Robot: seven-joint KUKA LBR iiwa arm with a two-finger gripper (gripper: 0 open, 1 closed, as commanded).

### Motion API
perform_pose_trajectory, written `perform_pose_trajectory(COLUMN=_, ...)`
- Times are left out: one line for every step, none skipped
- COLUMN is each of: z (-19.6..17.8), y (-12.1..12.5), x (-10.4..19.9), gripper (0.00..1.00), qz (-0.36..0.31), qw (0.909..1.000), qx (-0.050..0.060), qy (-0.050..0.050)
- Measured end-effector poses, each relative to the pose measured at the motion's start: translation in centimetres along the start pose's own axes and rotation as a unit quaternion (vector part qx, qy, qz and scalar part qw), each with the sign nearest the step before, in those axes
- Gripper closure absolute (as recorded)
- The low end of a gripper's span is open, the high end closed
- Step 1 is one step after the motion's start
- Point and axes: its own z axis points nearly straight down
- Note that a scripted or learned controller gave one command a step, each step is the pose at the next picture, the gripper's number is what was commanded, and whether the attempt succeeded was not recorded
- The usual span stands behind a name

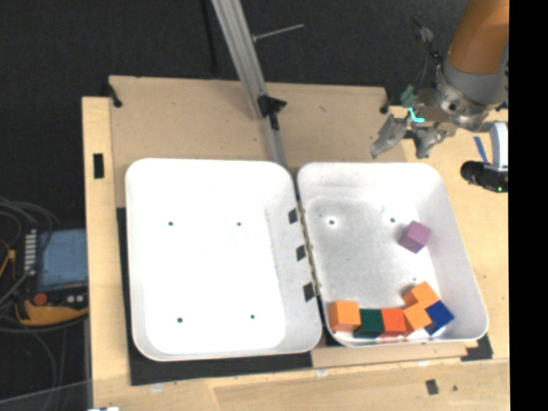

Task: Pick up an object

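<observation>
Seen from above at a slant, a wooden bench carries two shallow white bins side by side. The left bin (214, 255) holds no blocks. The right bin (377, 195) holds all the candidates for picking: a purple block (415, 235) lying alone near the right wall, and a cluster along the near edge made up of an orange block (345, 314), a dark green block (371, 321), a red-orange block (394, 320), two more orange blocks (420, 302) stacked close together, and a blue block (439, 314) tucked into the corner. The grey and orange arm (479, 32) reaches in from the right, and its gripper (404, 137) hangs above the far rim of the right bin, its two fingers spread apart with nothing between them, well apart from every block. The likely trouble is in the cluster: the blocks touch one another and press against the bin wall, so fingers coming down there may land on top of a block, wedge against the rim, or shove neighbours aside rather than close on one. The purple block looks the safer choice, though a descent slightly off line could nudge it away and leave the fingers closing on air.
</observation>
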Motion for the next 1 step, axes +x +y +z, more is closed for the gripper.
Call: perform_pose_trajectory(z=4.88, y=0.55, x=0.6, gripper=0.0, qz=-0.001, qw=1.0, qx=0.002, qy=0.001)
